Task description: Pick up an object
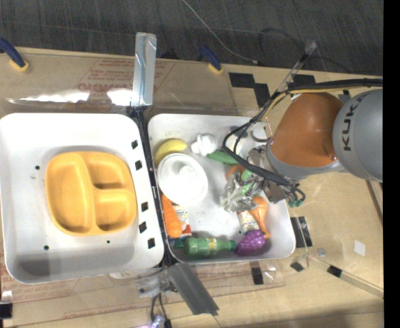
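Arm (336, 139) was seen reaching in from 3 o'clock, orange band above wrist, over the right bin (282, 241). Gripper (244, 186) was positioned low among the clutter, approx. centre-right of that bin. Finger state could not be told: tips were lost against cables and objs beneath. No obj was seen betw. fingers.

Right bin contents, noted from gripper:
- white bowl (183, 178) at 9 o'clock, nearby
- yellow obj (169, 147) at 10 o'clock, touching bowl's far rim
- small white obj (202, 144) at 11 o'clock
- green piece (220, 158) just beside gripper, at 11 o'clock
- orange bottle-like obj (251, 217) at 6 o'clock, just below gripper
- purple grapes (252, 242) at 6 o'clock, near bin wall
- green bottle (207, 245) at 7 o'clock, lying flat along near wall
- orange carrot-like obj (170, 217) at 8 o'clock, along the left wall

Left bin (16, 183) was noted w/ a yellow divided tray (91, 191) near its centre, well apart from gripper at 9 o'clock.
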### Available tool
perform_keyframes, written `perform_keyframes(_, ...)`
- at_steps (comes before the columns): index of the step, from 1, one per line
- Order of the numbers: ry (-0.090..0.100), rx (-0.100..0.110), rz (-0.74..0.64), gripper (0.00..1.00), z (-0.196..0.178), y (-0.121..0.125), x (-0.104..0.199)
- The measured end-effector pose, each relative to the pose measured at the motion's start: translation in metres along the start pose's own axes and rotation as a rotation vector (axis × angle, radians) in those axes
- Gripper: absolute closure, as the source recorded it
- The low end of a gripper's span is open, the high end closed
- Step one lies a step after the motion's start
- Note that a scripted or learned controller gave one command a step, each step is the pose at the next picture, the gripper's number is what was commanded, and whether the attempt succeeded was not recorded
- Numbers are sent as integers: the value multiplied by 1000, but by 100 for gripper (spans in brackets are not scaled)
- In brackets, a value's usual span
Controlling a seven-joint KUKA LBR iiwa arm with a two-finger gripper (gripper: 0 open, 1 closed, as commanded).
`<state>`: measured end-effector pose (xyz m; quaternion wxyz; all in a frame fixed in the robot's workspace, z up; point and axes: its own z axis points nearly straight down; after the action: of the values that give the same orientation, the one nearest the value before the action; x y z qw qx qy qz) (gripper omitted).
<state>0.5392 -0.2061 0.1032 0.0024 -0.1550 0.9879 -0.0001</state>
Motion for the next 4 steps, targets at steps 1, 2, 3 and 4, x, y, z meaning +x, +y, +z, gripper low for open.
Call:
perform_keyframes(1, -6, 4, -77, 100, -95, 49, -23)
perform_keyframes(2, -5, 8, -49, 100, -198, -4, -44)
perform_keyframes(3, 4, 1, 211, 100, -191, 17, 7)
perform_keyframes(4, 8, -2, 301, 100, -112, 36, 42)
